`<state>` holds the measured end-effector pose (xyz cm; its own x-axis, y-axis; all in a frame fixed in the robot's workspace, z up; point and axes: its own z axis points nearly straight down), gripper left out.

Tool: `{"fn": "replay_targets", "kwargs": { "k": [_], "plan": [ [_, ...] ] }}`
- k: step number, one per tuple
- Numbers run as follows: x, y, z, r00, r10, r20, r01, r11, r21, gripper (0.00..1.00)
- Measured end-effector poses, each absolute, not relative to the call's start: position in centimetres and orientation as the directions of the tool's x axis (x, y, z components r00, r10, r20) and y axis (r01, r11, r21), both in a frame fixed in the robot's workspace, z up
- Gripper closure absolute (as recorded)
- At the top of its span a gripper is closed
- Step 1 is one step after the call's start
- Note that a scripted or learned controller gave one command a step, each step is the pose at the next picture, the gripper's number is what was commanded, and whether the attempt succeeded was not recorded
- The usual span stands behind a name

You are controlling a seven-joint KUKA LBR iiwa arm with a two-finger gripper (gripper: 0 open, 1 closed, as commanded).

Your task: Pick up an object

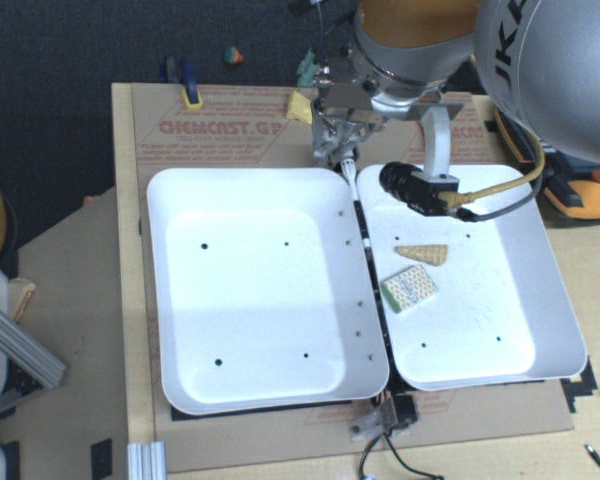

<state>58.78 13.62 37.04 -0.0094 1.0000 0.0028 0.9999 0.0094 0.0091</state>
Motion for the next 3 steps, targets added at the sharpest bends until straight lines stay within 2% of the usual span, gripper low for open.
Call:
{"fn": "replay_targets", "kwargs": {
  "k": [1, 2, 3],
  "plan": [
    [57.3, 7.2, 43.2, 0.006, 1.000, 0.000, 1.000, -0.006, 0.010, 1.00],
    [55.3, 20.4, 34.2, -0.014, 1.000, 0.002, 1.000, 0.014, -0.012, 1.00],
    [51.0, 17.1, 40.8, 0.001, 1.000, 0.002, 1.000, -0.001, 0.005, 1.00]
  ]
}}
